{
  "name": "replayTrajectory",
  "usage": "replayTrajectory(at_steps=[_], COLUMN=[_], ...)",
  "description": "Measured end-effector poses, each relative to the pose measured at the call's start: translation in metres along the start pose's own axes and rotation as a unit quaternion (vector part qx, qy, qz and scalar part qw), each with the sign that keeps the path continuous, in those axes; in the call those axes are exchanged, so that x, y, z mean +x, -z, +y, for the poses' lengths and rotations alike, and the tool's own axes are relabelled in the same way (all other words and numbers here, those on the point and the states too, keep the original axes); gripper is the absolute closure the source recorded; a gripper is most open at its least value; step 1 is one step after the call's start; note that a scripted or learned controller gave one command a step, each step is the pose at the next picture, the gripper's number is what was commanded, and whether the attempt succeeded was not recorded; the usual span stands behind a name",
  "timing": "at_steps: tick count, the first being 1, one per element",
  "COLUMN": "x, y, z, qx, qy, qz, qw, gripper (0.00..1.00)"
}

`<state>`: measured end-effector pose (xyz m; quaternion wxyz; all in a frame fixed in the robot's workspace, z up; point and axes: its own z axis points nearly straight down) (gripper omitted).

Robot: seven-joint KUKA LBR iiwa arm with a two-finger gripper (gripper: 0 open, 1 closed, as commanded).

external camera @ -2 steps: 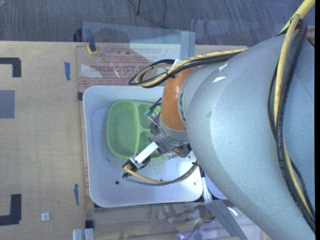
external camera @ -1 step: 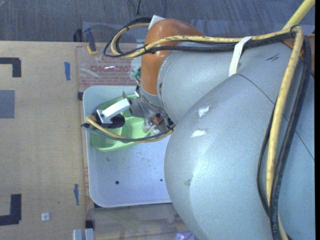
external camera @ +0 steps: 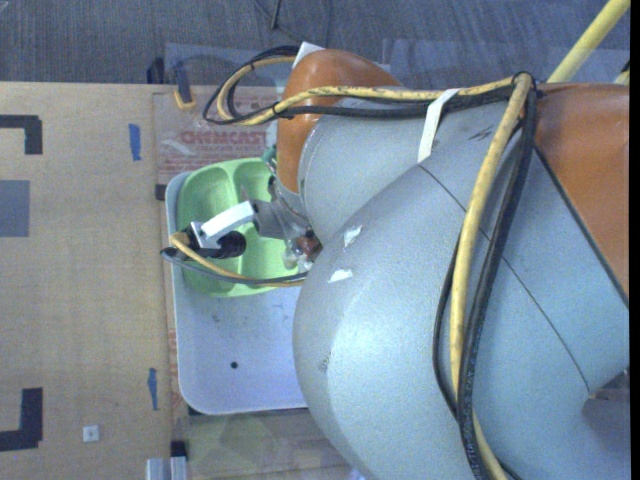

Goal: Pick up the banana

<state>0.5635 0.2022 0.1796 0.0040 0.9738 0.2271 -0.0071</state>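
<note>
One arm (external camera: pixel 450 268) overhung the bin (external camera: pixel 240 368); fingers' state could not be told. The banana was likely light, soft, bruisable: pinch gently mid-body.

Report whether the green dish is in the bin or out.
In: the green dish lies inside the white bin, within its walls, partly covered by the arm.

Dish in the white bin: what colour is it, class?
The dish is light green, clearest in the camera view.

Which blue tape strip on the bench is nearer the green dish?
The upper strip, beside the red-lettered cardboard; the green dish lies in that end of the white bin. The lower strip flanks the bin's opposite end.
</note>
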Motion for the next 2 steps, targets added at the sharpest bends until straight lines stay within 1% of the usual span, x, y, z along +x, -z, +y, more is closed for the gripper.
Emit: replayTrajectory(at_steps=[1,2], x=[-0.003,0.046], y=[0.006,-0.055], z=[0.004,0.088], qx=[0.0,0.005], qy=[-0.004,-0.12], qz=[-0.006,0.002], qw=[1.0,0.9927], gripper=[1.0,1.0])
